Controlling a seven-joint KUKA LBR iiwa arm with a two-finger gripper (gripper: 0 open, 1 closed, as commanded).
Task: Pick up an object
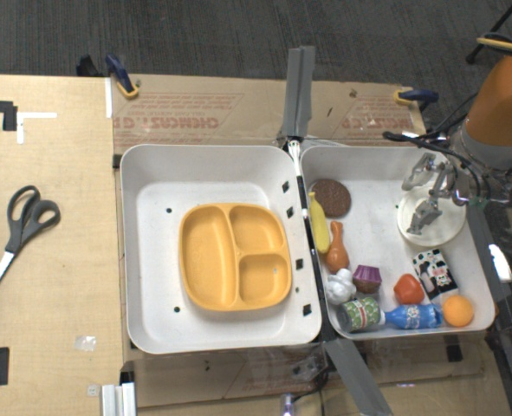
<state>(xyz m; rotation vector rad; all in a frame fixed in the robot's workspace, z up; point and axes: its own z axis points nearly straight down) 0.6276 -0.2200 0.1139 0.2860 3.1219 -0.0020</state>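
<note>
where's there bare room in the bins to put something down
Left bin: bare floor rings the yellow tray, widest on its left. Right bin: bare middle between carrot and white disc, under the gripper. Its front edge is crowded from can to orange ball.

— What's under the bins?
— A pale wooden bench (48, 302), with brown cardboard (204, 111) clamped along its far side.
— And beyond it?
— Dark grey carpet (238, 16). Scissors (17, 232) lie on the bench's left part.

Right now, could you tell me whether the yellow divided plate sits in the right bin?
No, the yellow divided plate lies in the left bin, while the right bin holds the small toys.
</note>
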